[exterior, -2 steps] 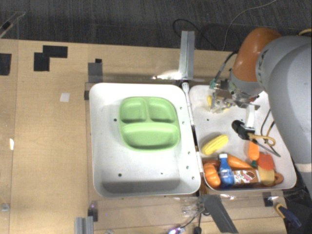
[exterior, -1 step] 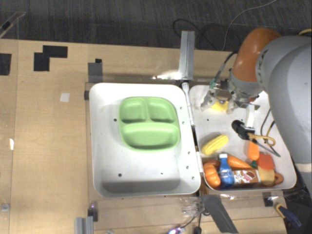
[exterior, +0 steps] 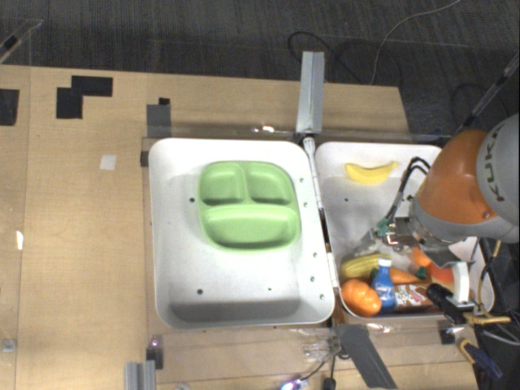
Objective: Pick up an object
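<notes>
Camera view: left bin (exterior: pixel 171 218) holding green divided tray (exterior: pixel 246 204); right bin (exterior: pixel 341 193) holding banana (exterior: pixel 370 172), orange (exterior: pixel 361 296), bottle (exterior: pixel 384 284); jaws (exterior: pixel 396 234) state unclear

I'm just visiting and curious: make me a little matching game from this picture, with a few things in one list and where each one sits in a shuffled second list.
Things:
1. green divided tray
2. banana
3. orange fruit
4. gripper

Places:
A. near corner of the right bin, beside a bottle
B. middle of the left bin
C. far end of the right bin
D. over the right bin, just above the pile of items

Pairs: 1-B, 2-C, 3-A, 4-D
</notes>
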{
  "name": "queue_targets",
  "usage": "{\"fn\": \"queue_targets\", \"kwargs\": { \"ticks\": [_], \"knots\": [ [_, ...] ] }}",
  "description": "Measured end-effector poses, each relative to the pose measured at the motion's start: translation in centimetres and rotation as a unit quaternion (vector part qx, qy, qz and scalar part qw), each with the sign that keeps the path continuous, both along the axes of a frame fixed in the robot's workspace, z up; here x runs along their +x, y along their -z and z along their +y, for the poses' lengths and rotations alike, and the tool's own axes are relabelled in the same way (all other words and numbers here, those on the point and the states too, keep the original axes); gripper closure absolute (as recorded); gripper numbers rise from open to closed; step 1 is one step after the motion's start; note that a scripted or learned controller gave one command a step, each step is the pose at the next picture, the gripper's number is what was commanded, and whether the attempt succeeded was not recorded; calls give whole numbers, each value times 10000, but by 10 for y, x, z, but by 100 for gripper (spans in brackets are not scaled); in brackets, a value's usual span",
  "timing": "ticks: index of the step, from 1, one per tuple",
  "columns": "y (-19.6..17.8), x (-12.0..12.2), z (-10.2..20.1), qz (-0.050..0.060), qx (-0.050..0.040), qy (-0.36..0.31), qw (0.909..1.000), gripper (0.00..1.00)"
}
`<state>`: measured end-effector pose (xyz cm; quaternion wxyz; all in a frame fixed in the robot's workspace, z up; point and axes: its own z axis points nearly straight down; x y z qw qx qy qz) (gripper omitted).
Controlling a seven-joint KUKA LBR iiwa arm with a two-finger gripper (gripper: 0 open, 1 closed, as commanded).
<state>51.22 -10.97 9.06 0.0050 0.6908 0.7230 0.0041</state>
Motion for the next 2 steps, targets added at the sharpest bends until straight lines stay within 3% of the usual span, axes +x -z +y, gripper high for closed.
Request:
{"fn": "queue_targets", "kwargs": {
  "ticks": [1, 2],
  "knots": [
    [0, 61, 17, -20, 7, 347, 9994, 0],
    [1, 104, 23, -3, 4, 154, 9999, 0]
  ]
}}
